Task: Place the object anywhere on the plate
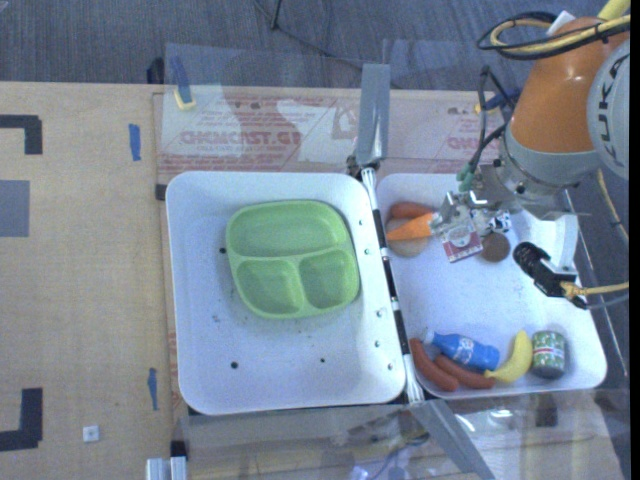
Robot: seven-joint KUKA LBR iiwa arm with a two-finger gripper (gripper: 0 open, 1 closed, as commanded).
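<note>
Hovering low over the right bin (590, 368), near its far-left corner, the pincer (462, 218) sits just beside an orange carrot (408, 230); cannot tell whether it is apart, together, or clamped on anything, since wrist hardware covers the tips. Carrot lies against the bin's left wall with a reddish sausage-like piece (408, 209) just behind it. Likely the object meant for the plate, judging by the arm's position. Green divided plate (292, 258) waits in the left bin (200, 368), toward its far side, nothing on it. Along the right bin's near edge: blue bottle (466, 349), banana (513, 358), small can (547, 353), two sausages (445, 371). A tag-like red-and-white item under the wrist is too muddled to identify. Worktop (75, 268) bare to the left.
</note>
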